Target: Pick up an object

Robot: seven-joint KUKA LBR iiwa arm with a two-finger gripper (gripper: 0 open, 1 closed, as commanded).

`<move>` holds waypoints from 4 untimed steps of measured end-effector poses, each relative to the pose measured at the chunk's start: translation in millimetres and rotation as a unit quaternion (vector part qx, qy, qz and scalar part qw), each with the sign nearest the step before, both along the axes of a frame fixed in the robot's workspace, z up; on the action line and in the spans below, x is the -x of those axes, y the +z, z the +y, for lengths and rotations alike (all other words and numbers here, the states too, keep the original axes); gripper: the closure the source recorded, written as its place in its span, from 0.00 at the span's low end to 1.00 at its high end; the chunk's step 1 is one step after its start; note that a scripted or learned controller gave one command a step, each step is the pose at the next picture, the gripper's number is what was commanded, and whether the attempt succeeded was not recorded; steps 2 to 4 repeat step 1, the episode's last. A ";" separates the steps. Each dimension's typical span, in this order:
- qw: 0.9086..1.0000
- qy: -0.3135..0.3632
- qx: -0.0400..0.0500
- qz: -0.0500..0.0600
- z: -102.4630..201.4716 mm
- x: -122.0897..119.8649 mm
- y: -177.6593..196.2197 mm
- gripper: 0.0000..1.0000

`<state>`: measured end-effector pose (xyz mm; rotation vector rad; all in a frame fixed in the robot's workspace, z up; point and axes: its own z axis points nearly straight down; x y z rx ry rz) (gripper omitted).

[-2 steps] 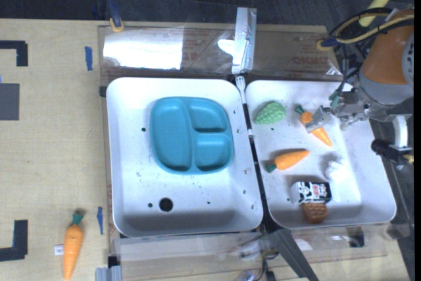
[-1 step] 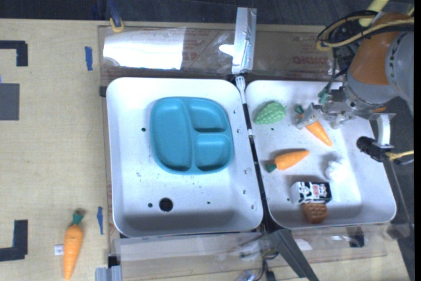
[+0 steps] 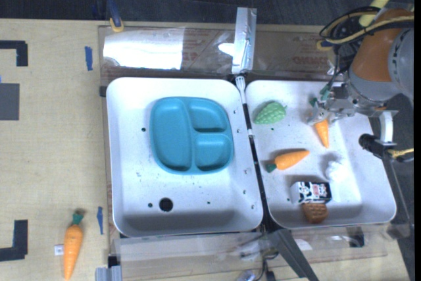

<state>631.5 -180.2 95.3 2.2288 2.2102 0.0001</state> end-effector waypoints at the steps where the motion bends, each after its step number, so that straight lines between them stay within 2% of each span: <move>1: 0.999 0.044 -0.001 -0.002 61.0 30.4 93.9 1.00; 4: 0.999 0.044 -0.001 -0.002 61.0 30.4 93.9 1.00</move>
